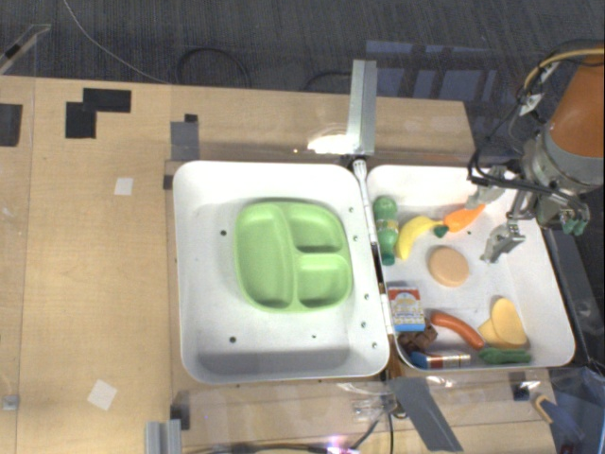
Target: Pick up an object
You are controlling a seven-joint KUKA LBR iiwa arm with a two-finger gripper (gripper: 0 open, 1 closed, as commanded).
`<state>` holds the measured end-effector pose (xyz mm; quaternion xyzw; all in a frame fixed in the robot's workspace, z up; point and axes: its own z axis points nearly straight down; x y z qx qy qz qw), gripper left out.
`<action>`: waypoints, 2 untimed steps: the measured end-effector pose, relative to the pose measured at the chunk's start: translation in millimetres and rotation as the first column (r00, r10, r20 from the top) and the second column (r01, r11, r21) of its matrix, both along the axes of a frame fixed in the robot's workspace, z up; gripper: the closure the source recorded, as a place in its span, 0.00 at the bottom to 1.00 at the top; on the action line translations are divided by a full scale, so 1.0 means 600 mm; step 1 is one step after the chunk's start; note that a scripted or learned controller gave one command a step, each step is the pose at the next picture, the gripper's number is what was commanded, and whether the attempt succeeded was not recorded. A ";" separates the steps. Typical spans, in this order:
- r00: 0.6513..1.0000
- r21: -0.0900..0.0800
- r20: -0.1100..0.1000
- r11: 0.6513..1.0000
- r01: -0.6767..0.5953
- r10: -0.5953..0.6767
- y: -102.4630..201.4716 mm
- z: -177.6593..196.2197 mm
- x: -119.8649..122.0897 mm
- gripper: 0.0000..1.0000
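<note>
1. From the camera view it cannot be told how the jaws stand: the gripper (504,239) is small and grey against the white floor of the right bin (560,303), and nothing is seen clamped in it.
2. The gripper hangs over the right bin's upper right part, below the arm (579,130) with its orange band, which comes in from the right edge.
3. The objects to pick lie in the right bin. An orange carrot (462,218) sits just left of the gripper, touching the yellow banana (413,235).
4. A green piece (385,219) stands by the bin's left wall, beside the banana.
5. A round tan disc (449,267) lies below the banana, near the bin's middle.
6. Along the bin's lower side lie a small red, white and blue box (406,307), a sausage (458,327), a yellow wedge (506,323) and a green bean-like piece (504,355).
7. The left bin (203,253) holds a light green divided tray (292,255), lying flat in its middle.
</note>
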<state>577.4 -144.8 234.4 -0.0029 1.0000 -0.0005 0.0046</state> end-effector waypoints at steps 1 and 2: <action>0.981 -0.003 0.003 0.981 -0.195 0.195 0.035 -0.234 -0.071 0.00; 1.000 0.002 0.004 1.000 0.003 -0.003 0.080 -0.242 0.053 0.00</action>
